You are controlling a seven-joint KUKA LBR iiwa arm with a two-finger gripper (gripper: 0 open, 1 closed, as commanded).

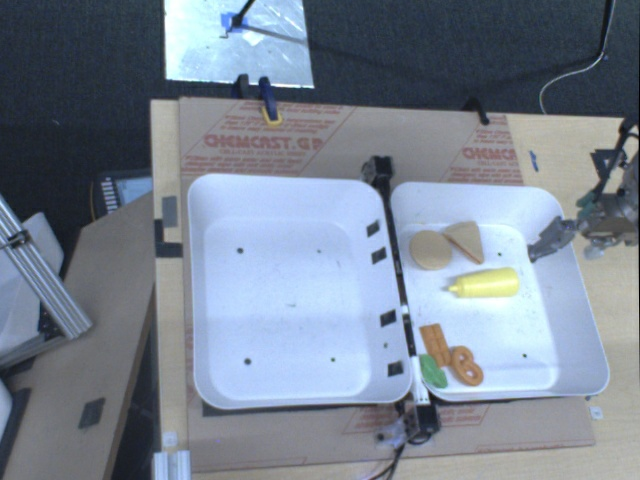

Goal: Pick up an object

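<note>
2 shallow white bins sit side by side on the worktop (470, 423), over a brown sheet printed with red lettering. The left bin (210, 368) shows only a few small dark dots on its floor. The right bin (575, 353) holds 6 small objects. A round tan disc (431, 250) lies near the bin's upper left, with a tan wedge (466, 240) touching it on its right. Just below them lies a yellow bottle-shaped toy (486, 284) on its side, its narrow end pointing left. Near the lower left corner sit an orange strip (435, 343), a green piece (432, 371) just below it, and an orange pretzel shape (466, 365) to their right; the 3 are small and blurred, so what they are is hard to tell.

The gripper (553, 236) reaches in from the right edge, where most of the arm is cut off. A grey tip hangs over the right bin's upper right rim, well apart from the yellow toy and the wedge. Whether the fingers are apart or together cannot be told, as the tip is dark and blurred. Nothing is seen between them.

A shiny square plate (238, 28) lies on the dark floor beyond the worktop, and a yellow-and-blue clamp (270, 103) grips the sheet's far edge.
</note>
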